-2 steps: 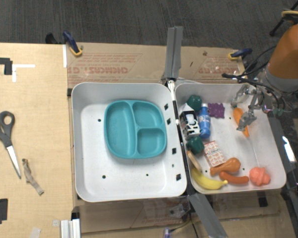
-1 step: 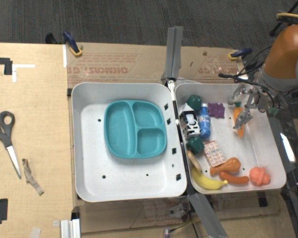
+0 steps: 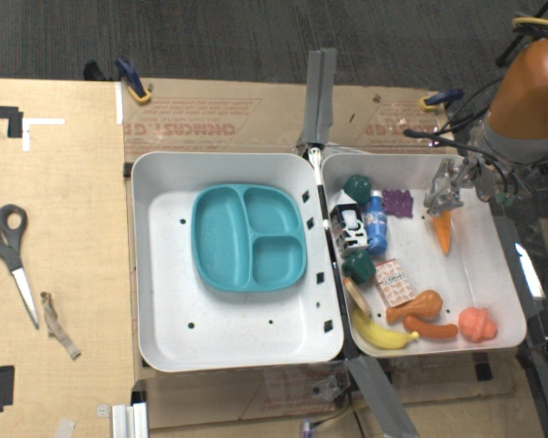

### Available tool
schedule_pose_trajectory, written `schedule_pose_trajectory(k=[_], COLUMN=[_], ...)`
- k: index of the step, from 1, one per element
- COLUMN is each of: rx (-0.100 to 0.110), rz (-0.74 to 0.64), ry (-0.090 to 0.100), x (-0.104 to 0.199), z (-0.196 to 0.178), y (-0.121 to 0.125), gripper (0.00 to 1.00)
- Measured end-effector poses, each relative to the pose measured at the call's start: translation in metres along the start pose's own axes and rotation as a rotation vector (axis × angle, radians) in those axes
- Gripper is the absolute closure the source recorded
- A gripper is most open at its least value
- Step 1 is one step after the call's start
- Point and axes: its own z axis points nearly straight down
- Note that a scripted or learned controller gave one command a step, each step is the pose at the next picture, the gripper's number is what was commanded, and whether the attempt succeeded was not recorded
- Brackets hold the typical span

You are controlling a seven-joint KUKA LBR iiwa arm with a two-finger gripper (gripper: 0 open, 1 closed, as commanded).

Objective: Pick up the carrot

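I find the carrot (image 3: 443, 231) in the right bin (image 3: 493, 272), toward that bin's two o'clock corner, hanging point-down with its thick top end pinched between the fingers of the gripper (image 3: 444, 204); its tip sits close over the white floor, and I cannot tell whether it touches. The gripper is closed on the carrot's top. The arm (image 3: 521, 89) comes in from three o'clock, its orange band high at the view's one o'clock, the wrist bent down over the bin's far right corner with cables trailing around it. Count in the right bin: one carrot, one purple grape cluster (image 3: 399, 202) at the carrot's nine o'clock, one blue bottle (image 3: 375, 224), two dark green pieces (image 3: 357, 188) along the divider, one black-and-white item (image 3: 349, 226), one printed box (image 3: 395, 282), one banana (image 3: 381, 333) at six o'clock, one brown drumstick-shaped piece (image 3: 416, 305), one orange sausage-shaped piece (image 3: 431, 328), one pink piece (image 3: 478, 324) at five o'clock. The left bin (image 3: 164, 336) holds one teal divided plate (image 3: 249, 236) of three compartments. On the bench at nine o'clock lies one pair of scissors (image 3: 11, 254).
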Motion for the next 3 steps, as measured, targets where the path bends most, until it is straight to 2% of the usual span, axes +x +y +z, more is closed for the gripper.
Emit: schedule_pose_trajectory(k=[1,2,3], rx=[-0.007,-0.005,-0.006], rz=[-0.344,-0.302,-0.244], ry=[0.012,0.010,0.012], x=[0.073,0.119,0.165], z=[-0.070,-0.131,0.012], y=[0.054,-0.012,-0.004], gripper=[1.00,1.00,1.00])
